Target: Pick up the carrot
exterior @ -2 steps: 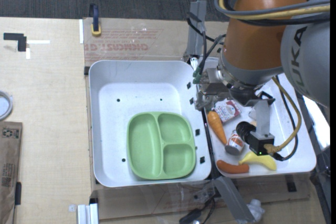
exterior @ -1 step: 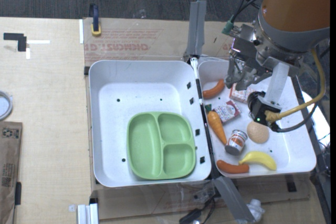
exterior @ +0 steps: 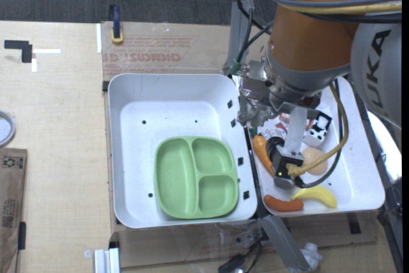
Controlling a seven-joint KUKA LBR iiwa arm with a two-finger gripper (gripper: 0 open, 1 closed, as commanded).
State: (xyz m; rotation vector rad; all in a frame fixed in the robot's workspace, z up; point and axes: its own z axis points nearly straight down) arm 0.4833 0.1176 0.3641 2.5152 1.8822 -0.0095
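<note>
Carrot (exterior: 259, 151): in the right bin (exterior: 359, 199), along its left wall.
Gripper (exterior: 250, 113): over the right bin's left wall, towards the far end; wide or narrow, cannot tell.
Banana (exterior: 317, 196): at the right bin's near edge.
Red sausage (exterior: 282, 203): in the right bin's near-left corner.

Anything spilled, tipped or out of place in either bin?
Nothing stands out. The green plate lies flat in the left bin; the carrot, banana and red sausage all lie inside the right bin.

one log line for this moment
gripper: over right bin left wall | carrot: in bin, not held | banana: bin's near edge
</note>
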